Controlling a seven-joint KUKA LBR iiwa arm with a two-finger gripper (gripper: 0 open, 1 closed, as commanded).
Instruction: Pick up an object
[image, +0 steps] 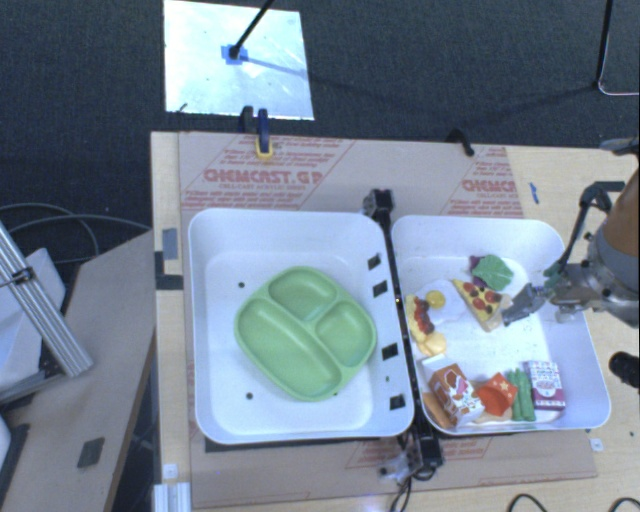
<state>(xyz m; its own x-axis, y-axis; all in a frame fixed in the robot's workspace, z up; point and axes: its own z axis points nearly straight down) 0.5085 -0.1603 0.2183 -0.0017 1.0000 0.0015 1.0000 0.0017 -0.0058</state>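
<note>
The right bin (575, 345) holds several toy food items. A pizza slice (478, 298) lies beside a green leafy piece (492, 269) near the back. A fruit piece (424, 312) and a yellow piece (432, 344) lie by the left wall. Along the front wall are a red-and-white carton (453, 391), an orange piece (496, 394), a green piece (522, 394) and a red-and-white box (545, 385). My gripper (524, 303) reaches in from the right, low over the bin, its tip just right of the pizza slice. Nothing is visibly held in it.
The left bin (215, 255) holds a green divided plate (305, 333). A black hinge strip (392, 310) runs between the two bins. The arm's grey body (612, 270) covers the right bin's right rim. Bare white floor (490, 345) lies at the middle of the right bin.
</note>
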